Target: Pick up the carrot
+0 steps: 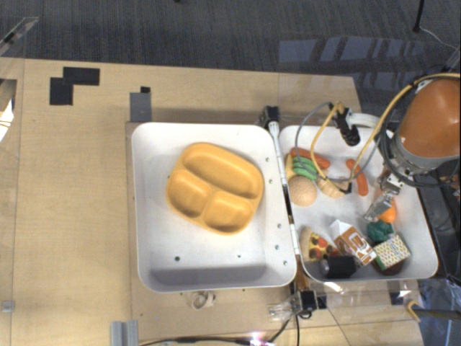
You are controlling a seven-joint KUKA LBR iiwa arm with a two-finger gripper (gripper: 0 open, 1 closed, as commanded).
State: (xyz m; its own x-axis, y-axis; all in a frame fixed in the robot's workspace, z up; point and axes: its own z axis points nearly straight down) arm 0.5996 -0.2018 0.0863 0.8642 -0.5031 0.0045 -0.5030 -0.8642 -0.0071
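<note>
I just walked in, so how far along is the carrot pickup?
The gripper is already down in the right bin, right beside the orange carrot, which lies above a dark green item. A grasp isn't clear from this view. Lifting the carrot out remains.

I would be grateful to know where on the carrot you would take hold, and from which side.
I'd take the carrot across its orange body, coming straight down. It lies low in the right bin, and its green top is crowded by a checkered box, so that end likely leaves less room. The gripper hangs right beside it.
</note>
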